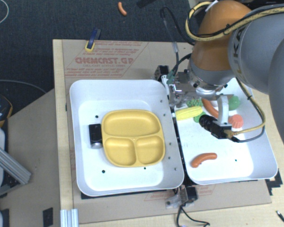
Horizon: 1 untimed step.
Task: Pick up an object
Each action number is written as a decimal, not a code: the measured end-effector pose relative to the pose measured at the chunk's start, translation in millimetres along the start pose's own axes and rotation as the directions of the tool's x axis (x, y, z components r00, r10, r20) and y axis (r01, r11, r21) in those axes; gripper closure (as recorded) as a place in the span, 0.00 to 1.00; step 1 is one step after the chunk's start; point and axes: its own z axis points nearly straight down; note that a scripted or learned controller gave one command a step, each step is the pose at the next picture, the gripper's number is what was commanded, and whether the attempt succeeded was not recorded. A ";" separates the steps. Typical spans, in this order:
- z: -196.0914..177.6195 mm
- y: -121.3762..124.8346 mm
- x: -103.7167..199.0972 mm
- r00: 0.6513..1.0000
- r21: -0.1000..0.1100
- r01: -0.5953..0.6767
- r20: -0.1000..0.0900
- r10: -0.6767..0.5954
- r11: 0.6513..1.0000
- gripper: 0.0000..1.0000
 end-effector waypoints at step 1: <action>0.5 -0.4 0.0 1.000 0.002 -0.001 0.001 0.001 1.000 1.00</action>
